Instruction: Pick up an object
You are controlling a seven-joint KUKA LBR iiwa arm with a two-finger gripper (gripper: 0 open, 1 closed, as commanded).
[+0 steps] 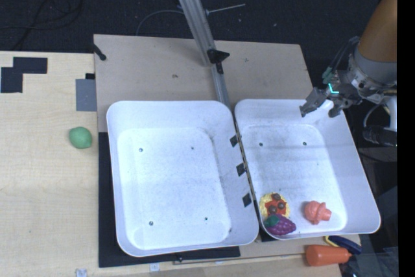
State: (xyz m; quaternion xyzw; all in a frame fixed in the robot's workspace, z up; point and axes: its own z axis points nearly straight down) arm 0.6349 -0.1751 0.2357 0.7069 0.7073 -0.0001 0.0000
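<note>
My gripper [322,105] hangs over the far right corner of the right bin [295,120], fingers spread open with nothing between them. Toys lie at the near end of that bin, well away from the gripper: a yellow piece with dark red spots [273,205], a purple grape-like bunch [281,225] touching it, and a salmon-pink toy [316,211] a little to their right.
The left bin [130,120] sits beside the right one, joined by black clips. A green ball [80,137] rests on the bench left of the bins. An orange object [326,255] lies outside the right bin's near edge. A metal rail [198,16] slants up behind the bins.
</note>
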